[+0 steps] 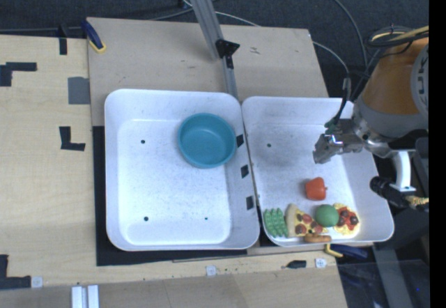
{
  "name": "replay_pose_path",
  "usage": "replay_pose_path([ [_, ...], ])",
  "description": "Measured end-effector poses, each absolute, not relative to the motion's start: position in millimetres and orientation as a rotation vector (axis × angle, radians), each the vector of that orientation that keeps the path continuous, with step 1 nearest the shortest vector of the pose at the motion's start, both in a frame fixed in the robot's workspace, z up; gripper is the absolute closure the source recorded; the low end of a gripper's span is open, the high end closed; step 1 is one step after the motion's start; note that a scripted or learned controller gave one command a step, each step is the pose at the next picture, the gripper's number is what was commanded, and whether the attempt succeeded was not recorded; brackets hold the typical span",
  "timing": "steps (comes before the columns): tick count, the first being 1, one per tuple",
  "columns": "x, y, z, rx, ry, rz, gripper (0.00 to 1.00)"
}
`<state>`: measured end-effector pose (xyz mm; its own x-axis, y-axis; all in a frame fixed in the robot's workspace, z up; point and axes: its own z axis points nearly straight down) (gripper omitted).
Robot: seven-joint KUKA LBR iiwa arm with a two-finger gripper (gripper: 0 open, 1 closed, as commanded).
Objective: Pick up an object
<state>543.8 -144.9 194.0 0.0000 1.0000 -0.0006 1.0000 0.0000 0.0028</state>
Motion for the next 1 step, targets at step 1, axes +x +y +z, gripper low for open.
replay_pose_path([
  [1, 543.9, -144.8, 212.2, 2.221, 2.221, 0.000, 1.00],
])
